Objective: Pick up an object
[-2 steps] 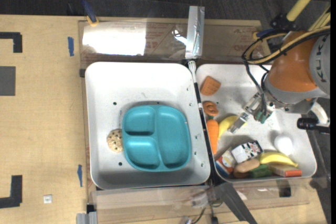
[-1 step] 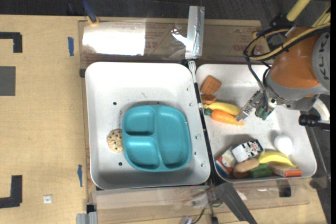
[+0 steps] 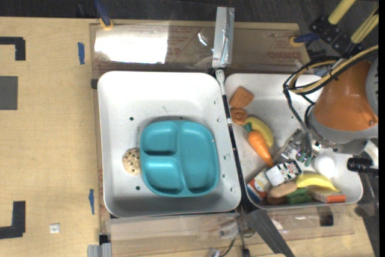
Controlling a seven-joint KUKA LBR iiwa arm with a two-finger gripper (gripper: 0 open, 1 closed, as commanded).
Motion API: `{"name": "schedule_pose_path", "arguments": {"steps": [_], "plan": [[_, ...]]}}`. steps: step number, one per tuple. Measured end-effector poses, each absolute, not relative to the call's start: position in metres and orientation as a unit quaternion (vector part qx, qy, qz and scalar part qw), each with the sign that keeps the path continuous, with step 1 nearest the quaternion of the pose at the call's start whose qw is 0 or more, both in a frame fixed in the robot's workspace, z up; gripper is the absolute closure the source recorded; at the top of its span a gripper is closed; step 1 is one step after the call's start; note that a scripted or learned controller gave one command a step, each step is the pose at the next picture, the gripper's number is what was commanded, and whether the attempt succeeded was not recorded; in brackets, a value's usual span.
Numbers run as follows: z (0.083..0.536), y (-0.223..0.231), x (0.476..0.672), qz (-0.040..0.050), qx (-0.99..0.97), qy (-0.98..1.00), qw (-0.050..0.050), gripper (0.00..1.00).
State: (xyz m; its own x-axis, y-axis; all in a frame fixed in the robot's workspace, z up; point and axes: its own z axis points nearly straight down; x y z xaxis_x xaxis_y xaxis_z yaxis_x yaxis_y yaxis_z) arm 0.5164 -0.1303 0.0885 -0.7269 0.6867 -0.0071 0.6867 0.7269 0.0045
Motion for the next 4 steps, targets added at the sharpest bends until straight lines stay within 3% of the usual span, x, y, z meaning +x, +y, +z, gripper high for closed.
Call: {"name": "schedule_pose_path", "arguments": {"steps": [1, 2, 3, 4], "plan": [[0.089, -0.099, 0.537, 0.0021, 0.523, 0.852, 0.005, 1.0], [0.235, -0.101, 0.557, 0.0024, 0.451, 0.892, 0.007, 1.0], [0.235, -0.159, 0.508, -0.0001, 0.253, 0.967, 0.001, 1.0], [0.318, -0.131, 0.521, 0.0, 0.159, 0.987, 0.006, 1.0]]}}
